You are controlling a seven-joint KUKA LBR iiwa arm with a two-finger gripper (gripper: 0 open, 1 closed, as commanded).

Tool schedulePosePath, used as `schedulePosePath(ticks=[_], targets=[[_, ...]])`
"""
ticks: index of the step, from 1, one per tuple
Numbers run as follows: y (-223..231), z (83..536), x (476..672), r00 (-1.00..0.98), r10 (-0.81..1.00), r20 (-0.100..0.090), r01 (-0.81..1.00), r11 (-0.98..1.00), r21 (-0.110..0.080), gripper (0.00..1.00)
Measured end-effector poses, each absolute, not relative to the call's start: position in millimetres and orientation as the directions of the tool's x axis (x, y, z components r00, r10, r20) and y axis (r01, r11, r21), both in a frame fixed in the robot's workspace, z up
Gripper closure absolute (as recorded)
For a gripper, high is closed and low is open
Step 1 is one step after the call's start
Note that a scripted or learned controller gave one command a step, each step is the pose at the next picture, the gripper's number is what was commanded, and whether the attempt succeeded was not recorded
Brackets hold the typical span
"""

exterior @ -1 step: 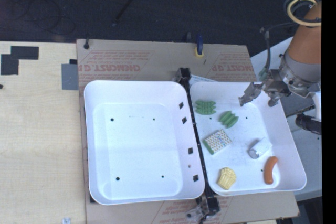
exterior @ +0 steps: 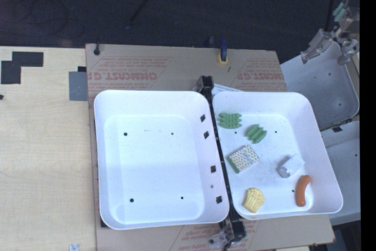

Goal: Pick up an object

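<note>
Two shallow white bins sit side by side on a brown cardboard sheet [exterior: 176, 70] laid over the pale wooden bench [exterior: 41, 144]. The left bin [exterior: 106, 144] shows bare white floor with a few small dark dots. The right bin [exterior: 320, 144] holds six small objects. Near its upper left lies a ridged green piece [exterior: 230, 120], and just to the right of it a second, smaller green piece [exterior: 255, 133] lies tilted. Below these, close to the divider between the bins, rests a checkered square pad [exterior: 243, 158] with a green edge. To the right of the pad is a grey-white lump [exterior: 288, 166]. In the lower part of the bin a yellow corn cob [exterior: 254, 200] lies near the front wall, and an orange sausage [exterior: 302, 191] stands lengthwise near the right wall.

The gripper [exterior: 338, 44] hangs at the upper right of the camera view, above a grey metal plate [exterior: 320, 85] and outside both bins. It is well apart from every object; the nearest things, the smaller green piece and the grey-white lump, lie far down and to its left. Its end is small and blurred, so whether it is spread or closed cannot be told, and nothing is seen in it.
</note>
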State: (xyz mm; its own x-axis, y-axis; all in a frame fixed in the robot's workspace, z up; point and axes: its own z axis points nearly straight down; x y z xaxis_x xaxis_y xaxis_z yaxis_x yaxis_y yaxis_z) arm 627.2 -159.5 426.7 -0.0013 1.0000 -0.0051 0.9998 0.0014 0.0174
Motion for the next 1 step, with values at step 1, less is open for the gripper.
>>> schedulePosePath(ticks=[1], targets=[[-157.9, 425.1, 626.1, -0.005, 1.0, -0.002, 1.0, 0.005, -0.003, 1.0]])
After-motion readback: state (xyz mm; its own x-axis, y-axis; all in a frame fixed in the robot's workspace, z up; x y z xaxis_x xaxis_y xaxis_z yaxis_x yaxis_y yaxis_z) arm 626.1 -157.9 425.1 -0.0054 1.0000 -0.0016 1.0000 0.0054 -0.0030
